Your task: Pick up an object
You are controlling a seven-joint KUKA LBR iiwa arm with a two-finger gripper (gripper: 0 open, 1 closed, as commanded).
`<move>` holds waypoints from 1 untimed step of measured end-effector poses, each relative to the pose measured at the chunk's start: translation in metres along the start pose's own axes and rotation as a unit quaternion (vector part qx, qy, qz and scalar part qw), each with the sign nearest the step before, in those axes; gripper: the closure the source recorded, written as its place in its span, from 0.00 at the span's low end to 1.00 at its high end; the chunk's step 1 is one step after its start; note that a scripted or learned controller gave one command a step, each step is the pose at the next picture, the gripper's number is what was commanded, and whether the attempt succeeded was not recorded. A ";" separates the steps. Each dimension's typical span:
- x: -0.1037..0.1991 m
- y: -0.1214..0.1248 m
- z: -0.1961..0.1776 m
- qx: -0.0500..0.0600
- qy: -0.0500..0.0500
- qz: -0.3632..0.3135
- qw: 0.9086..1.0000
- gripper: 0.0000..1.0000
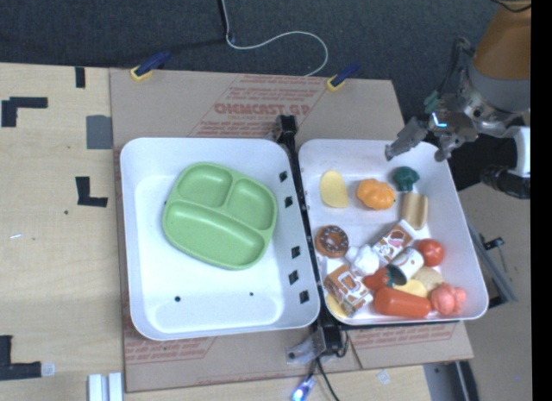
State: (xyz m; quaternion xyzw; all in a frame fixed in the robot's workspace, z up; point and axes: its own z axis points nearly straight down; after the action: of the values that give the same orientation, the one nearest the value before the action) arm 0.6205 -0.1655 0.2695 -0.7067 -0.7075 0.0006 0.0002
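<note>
Currently gripper (pixel 421 142) hovers above right bin (pixel 466 218) far edge, fingers spread, nothing between them. Nearest candidate: dark green toy (pixel 405 177), just below gripper, beside orange piece (pixel 376 193). Likely light, rigid, smooth plastic; grasp across narrow width.

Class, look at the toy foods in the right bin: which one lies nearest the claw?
The dark green toy, at the bin's top right, just under the claw. The orange toy and yellow toy lie farther left.

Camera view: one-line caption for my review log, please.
Gripper hovers open above the right bin's far edge, near toy food; a green divided plate lies in the left bin.
</note>
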 end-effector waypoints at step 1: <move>0.075 -0.048 -0.111 -0.006 0.001 -0.004 1.000 0.00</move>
State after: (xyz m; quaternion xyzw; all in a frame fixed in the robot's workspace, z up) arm 0.5722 -0.0903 0.3803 -0.7037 -0.7105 -0.0041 -0.0030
